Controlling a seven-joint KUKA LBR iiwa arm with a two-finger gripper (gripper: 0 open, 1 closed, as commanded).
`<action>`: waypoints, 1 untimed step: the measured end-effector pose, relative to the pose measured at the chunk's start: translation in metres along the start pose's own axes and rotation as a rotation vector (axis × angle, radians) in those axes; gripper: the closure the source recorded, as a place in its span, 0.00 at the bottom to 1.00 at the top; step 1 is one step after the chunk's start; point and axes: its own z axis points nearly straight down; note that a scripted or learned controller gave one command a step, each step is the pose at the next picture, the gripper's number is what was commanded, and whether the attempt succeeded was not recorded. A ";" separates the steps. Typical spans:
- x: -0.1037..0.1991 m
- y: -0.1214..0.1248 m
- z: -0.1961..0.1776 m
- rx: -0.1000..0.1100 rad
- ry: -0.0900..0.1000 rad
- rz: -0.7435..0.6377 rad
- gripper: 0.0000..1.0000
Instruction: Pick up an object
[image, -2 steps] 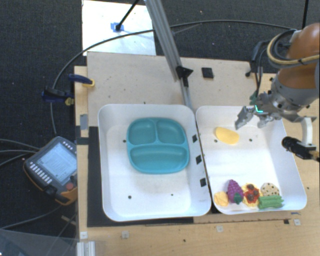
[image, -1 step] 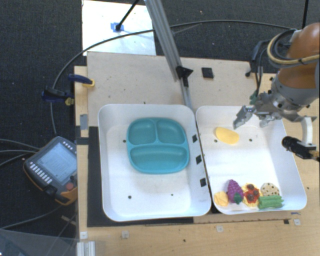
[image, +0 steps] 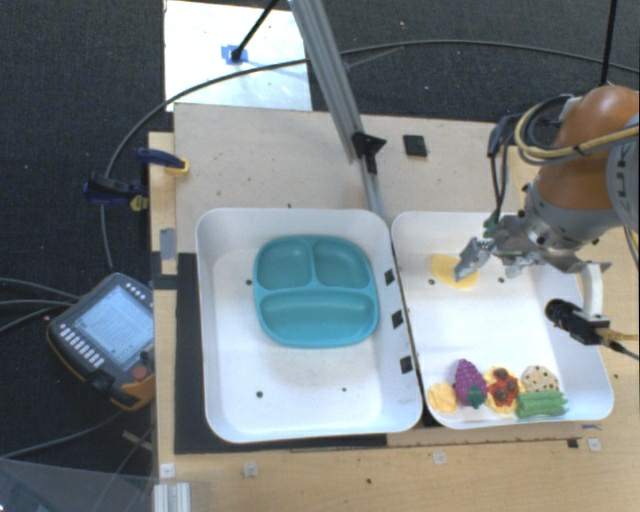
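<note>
The arm reaches in from the right, its gripper (image: 470, 262) lowered over a flat yellow toy piece (image: 450, 270) near the far edge of the right bin (image: 500, 320); finger spacing cannot be told. Toy foods (image: 497, 388) line the near edge. A teal divided plate (image: 315, 290) lies in the left bin (image: 225, 330).

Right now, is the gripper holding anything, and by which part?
Cannot be told. The gripper sits right at the yellow piece in the right bin, but no object shows between its fingers.

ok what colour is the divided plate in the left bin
Teal blue, seen best in the camera view: the divided plate.
</note>
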 end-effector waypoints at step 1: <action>0.000 0.003 0.042 0.000 0.000 0.000 0.00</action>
